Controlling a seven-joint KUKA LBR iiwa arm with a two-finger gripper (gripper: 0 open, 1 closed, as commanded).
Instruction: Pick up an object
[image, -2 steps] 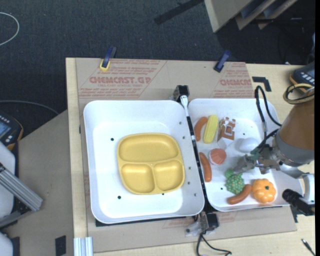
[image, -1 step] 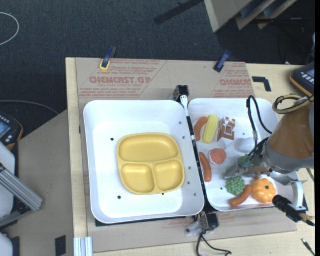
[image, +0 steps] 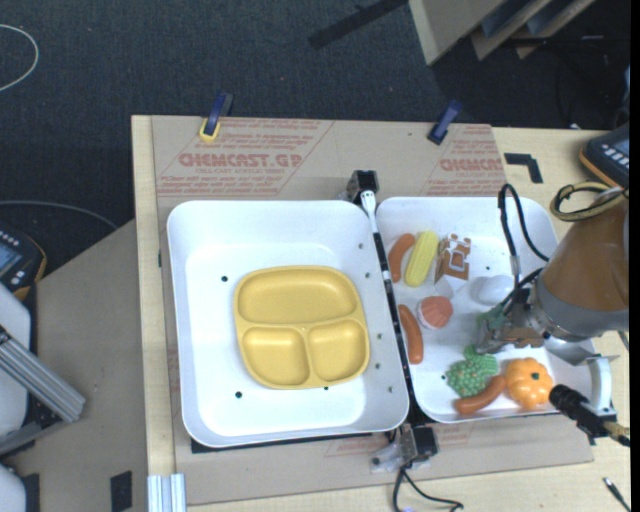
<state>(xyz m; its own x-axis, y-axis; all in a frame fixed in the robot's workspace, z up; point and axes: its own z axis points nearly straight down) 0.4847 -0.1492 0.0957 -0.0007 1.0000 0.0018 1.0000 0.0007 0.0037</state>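
Observation:
The right bin (image: 445, 222) holds several toy foods. At its back lie an orange sausage (image: 400, 257), a yellow corn cob (image: 422, 257) and a brown-and-white piece (image: 456, 258). A red-and-white slice (image: 435, 312) and a second orange sausage (image: 411, 334) lie mid-left. Near the front sit green broccoli (image: 470, 375), an orange pepper (image: 528, 383) and a curved orange piece (image: 478, 401). My gripper (image: 499, 335) reaches low into this bin from the right, just above and behind the broccoli, beside a white object (image: 490, 290). The wrist hides what lies beneath the gripper.
The left bin (image: 200, 300) holds a yellow divided plate (image: 300, 325). A black divider (image: 385, 290) runs between the bins. Cables (image: 510, 225) loop over the right bin's back corner. Brown board (image: 240, 155) lies under both bins.

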